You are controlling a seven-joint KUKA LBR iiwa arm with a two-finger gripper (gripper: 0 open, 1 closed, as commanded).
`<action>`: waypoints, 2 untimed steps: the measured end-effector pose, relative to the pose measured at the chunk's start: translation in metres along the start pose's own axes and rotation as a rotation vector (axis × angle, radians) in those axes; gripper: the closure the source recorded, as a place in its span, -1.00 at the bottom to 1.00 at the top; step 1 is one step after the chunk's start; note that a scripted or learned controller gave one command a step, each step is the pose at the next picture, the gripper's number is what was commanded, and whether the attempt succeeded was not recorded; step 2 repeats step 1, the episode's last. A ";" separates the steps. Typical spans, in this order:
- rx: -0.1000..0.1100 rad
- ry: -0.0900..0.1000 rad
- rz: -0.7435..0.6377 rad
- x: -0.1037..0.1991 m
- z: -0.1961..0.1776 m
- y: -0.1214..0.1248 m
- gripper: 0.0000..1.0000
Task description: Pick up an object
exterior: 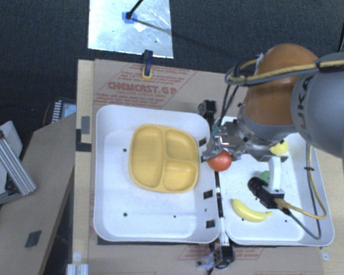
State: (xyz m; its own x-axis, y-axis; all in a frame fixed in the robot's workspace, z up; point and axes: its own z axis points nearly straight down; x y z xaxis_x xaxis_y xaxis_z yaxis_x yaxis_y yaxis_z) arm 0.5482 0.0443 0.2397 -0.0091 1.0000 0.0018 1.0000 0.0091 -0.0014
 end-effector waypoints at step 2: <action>-0.001 0.000 0.000 0.049 -0.004 -0.017 1.00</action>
